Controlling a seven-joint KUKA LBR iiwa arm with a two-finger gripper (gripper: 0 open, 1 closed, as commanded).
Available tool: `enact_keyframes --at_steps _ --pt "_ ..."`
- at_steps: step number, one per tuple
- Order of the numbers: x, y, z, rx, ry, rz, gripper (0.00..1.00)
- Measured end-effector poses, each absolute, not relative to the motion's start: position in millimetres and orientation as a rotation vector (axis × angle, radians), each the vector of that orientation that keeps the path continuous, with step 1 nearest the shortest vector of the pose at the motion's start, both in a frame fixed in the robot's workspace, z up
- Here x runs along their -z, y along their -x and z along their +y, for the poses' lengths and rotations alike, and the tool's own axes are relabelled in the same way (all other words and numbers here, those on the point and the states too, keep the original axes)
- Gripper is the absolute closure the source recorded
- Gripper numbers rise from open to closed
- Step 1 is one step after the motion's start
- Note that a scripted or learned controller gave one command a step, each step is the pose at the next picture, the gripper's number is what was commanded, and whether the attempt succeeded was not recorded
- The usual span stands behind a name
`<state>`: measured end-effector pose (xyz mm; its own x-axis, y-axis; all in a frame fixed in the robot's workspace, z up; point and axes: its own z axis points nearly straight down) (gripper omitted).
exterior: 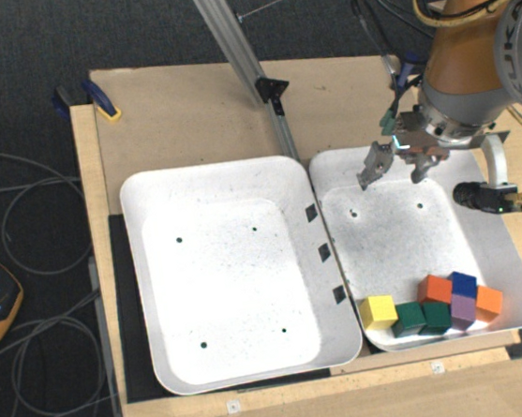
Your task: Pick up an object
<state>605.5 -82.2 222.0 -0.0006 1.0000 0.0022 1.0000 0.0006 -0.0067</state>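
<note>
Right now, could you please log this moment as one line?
gripper open, above right bin's far end | blocks clustered at near edge | nothing held

Two white bins (214,175) sit side by side on the bench. Small blocks lie clustered in the right one: one yellow (379,310), two green (409,319), two orange (434,287), one blue (463,283) and one purple (463,308), seven altogether.

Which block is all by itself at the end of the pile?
The yellow block. It sits at the left end of the pile in the right bin, while the green, orange, blue and purple blocks crowd together to its right.
</note>
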Motion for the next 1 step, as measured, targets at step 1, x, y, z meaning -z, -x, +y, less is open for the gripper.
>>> enact_keyframes --at_steps 1 --pt "-224.5 -606.1 -82.4 -0.001 2.219 -2.22 0.0"
